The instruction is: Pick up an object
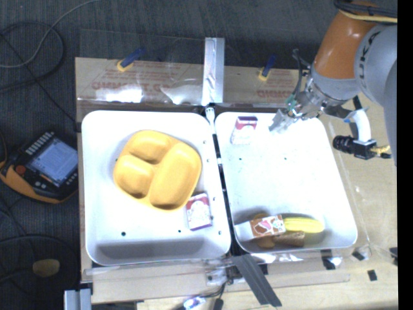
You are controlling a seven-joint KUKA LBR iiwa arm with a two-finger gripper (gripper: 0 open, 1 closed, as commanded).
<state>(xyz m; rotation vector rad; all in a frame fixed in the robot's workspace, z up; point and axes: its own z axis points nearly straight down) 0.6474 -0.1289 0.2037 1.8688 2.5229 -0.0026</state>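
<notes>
Gripper (282, 123) over right bin (335, 173) far rim; jaw state can't tell. Nearest obj: small pink carton (243, 129) just beside, far-left corner. Recommend: centre over it, descend vertical, avoid bin wall.

Right bin's (335, 173) middle open; carton (243, 130), banana (303, 225) edge it.
</notes>
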